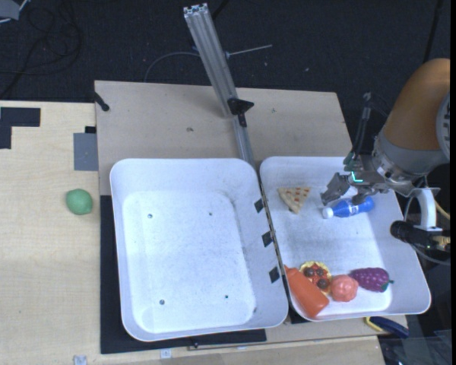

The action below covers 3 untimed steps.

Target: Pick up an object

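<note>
Two white bins sit side by side; the right bin holds six items: a pizza slice, a blue-and-white bottle, a carrot, a small pizza, a peach and purple grapes. The gripper hangs at the bin's one o'clock, just above the lying bottle; its opening cannot be judged. A green ball lies at nine o'clock on the bench.

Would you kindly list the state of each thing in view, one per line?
Two-finger gripper: low in the right bin, beside the bottle.
Blue and white bottle: lying on its side.
Tan pizza slice toy: lying flat, apart from the bottle.
Purple grape bunch: resting near the bin's front.
Orange carrot toy: lying against the front wall.
Green ball: on the bench, outside both bins.
</note>
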{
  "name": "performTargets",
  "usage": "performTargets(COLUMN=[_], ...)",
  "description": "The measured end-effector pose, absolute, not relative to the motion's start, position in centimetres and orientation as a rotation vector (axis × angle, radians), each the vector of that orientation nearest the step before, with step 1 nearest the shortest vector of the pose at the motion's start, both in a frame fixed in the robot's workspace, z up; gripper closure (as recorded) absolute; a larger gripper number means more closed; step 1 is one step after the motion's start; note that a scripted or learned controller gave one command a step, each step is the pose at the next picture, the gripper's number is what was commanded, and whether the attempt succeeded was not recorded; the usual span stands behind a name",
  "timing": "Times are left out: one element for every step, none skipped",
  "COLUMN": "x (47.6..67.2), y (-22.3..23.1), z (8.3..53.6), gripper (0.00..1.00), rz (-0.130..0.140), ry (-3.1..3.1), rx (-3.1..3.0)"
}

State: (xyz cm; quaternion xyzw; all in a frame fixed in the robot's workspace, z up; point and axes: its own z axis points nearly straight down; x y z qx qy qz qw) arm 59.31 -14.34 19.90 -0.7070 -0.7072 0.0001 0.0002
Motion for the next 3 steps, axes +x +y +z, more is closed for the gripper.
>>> performTargets(x=[59.3,59.2,59.2], y=[-14.3,-14.4,-14.3], z=[19.9,13.6,9.0], gripper=[0.00,0.00,0.00], rz=[0.000,0.005,0.002], ry=[-2.221,-2.219,-2.221], rx=[-2.221,-2.218,-2.220])
